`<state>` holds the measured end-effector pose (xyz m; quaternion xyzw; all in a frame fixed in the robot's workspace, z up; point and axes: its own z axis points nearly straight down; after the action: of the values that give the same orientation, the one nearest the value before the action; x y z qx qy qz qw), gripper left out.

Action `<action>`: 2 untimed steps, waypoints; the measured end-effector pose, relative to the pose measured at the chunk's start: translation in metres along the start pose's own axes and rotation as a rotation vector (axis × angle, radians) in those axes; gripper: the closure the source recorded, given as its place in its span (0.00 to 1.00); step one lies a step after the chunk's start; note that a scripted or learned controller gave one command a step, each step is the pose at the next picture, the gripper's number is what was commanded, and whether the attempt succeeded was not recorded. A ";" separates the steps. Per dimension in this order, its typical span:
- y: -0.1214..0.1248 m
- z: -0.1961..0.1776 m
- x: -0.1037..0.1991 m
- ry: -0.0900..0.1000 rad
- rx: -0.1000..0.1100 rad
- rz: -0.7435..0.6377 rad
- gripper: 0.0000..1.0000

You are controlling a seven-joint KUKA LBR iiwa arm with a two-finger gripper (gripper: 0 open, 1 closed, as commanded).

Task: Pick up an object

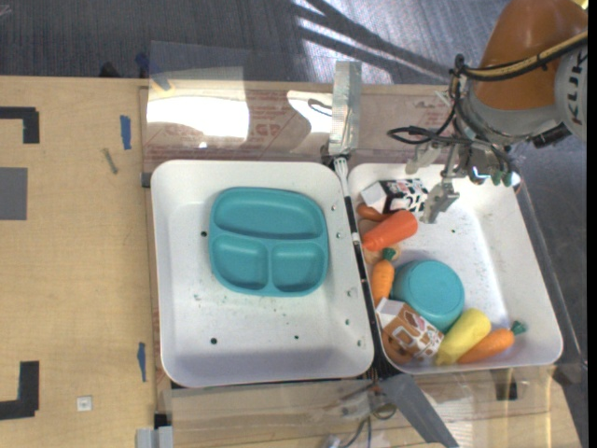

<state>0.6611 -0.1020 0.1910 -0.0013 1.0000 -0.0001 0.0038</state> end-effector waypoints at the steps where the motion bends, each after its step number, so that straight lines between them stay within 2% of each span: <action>1: -0.008 0.093 0.085 -0.012 0.001 -0.057 0.00; 2: -0.011 0.099 0.157 -0.009 0.003 0.036 0.00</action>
<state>0.5050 -0.1139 0.0905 0.0168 0.9998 -0.0017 0.0081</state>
